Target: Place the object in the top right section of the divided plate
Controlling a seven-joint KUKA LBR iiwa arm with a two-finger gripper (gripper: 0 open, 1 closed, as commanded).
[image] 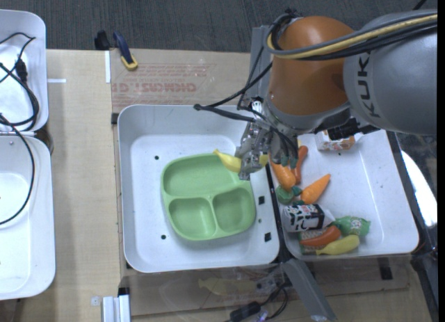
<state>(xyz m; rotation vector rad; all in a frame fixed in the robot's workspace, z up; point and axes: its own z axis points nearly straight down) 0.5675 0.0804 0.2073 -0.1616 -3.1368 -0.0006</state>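
Gripper [252, 157] over the far right corner of the green divided plate [206, 197], yellow object [228, 161] right at its tip.

Left bin [139, 195] holds the plate: one big section on the far side, two small ones on the near side. Yellow object, banana-like, lies at the plate's far right rim, touching or just under the gripper's left side; can't tell if it's pinched or only beside it, and can't tell the grip state, tip is hidden by the wrist. Arm [389, 70] comes in from the right, orange band [309, 63] above the wrist, cables looped over it. Right bin [379, 195] has toy food: carrots [314, 188] just right of the gripper, a black-and-white carton [304, 216], a green piece [353, 226], another yellow piece [341, 245] at the near edge.
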